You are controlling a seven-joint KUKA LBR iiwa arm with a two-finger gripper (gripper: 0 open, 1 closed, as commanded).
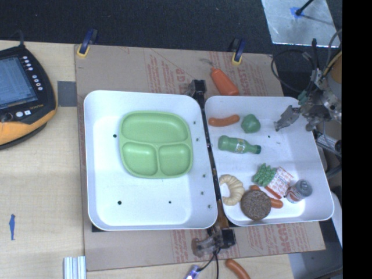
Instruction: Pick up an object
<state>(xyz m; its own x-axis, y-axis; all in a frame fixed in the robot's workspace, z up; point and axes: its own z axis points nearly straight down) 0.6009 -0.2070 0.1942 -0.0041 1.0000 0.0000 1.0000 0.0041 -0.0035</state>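
My gripper (286, 120) hangs over the upper right corner of the right bin (317, 156), with nothing visibly in it. The bin below holds an orange sausage (224, 120), a small green lump (250, 122), a green bottle (238, 146) lying on its side, a green leafy piece (265, 174), a white and red packet (280, 181), a small can (300, 189), a pale ring-shaped pastry (231, 189) and a round brown patty (256, 204). The nearest of these to the gripper is the green lump, a short way to its left.
The left bin (99, 156) holds a green divided plate (156, 143). An orange carrot (224, 81) lies on the cardboard behind the bins, and another orange piece (238, 267) lies in front. A control pendant (23, 95) rests at the far left. Cables crowd the right edge.
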